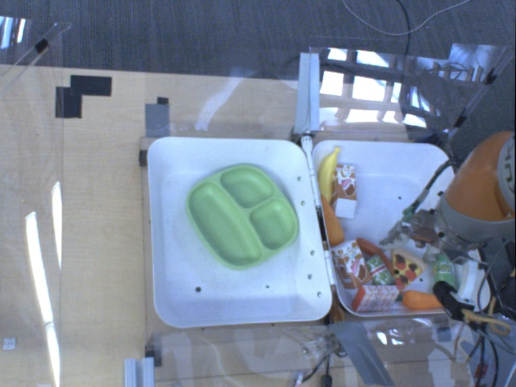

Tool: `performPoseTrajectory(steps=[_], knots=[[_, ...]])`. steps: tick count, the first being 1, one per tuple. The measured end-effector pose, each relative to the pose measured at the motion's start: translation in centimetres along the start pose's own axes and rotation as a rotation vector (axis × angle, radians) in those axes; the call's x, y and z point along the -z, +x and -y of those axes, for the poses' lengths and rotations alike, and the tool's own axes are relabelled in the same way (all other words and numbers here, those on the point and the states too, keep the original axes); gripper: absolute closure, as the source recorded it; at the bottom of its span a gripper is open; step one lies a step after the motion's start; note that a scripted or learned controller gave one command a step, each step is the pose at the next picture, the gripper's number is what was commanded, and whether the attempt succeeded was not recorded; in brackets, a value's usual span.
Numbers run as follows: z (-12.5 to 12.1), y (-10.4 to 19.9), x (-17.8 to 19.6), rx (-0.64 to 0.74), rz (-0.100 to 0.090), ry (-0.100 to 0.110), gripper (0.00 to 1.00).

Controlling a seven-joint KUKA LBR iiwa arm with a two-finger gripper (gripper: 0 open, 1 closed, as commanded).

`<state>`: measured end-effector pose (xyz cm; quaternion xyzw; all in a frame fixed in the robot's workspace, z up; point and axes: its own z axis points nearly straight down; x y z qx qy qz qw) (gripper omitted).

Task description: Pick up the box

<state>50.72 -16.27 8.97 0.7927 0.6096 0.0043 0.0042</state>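
The gripper (409, 230) hangs just above the box (407, 266); its opening cannot be told.

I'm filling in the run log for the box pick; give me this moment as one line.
arm: over right bin | gripper: above food pile | box: lying at near wall, not held | left bin: green divided plate

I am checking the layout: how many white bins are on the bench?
2. The left bin holds a green plate. The right bin holds the banana, boxes and other food, with the arm over its right side.
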Motion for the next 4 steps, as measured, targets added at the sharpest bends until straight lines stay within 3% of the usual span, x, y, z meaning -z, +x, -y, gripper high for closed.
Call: performPoseTrajectory(steps=[1, 2, 3, 4], knots=[[0.3, -2.8, 0.0, 0.010, -0.011, -0.006, 0.00], [-5.0, 1.1, -0.2, -0.107, 0.000, 0.000, 0.00], [1.6, -0.3, 0.0, 0.049, 0.001, -0.003, 0.00], [1.3, -0.2, 1.2, 0.051, 0.001, -0.011, 1.00]])
